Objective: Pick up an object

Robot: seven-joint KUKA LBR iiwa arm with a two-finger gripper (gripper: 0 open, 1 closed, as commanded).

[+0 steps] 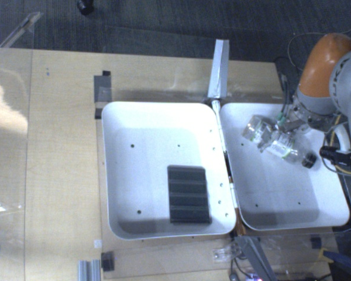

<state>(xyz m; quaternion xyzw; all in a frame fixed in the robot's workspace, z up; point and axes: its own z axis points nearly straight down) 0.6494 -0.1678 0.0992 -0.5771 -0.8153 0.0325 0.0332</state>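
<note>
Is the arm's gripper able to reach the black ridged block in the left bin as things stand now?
Probably yes. The black ridged block lies alone on the left bin's floor, open from above. The gripper is over the right bin, so it must cross the divider.

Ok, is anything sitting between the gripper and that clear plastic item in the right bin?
Nothing visible does. The gripper is low over the right bin, right at the clear plastic item, which lies in the bin's upper part. The only other thing, the black ridged block, lies in the left bin, well clear.
</note>
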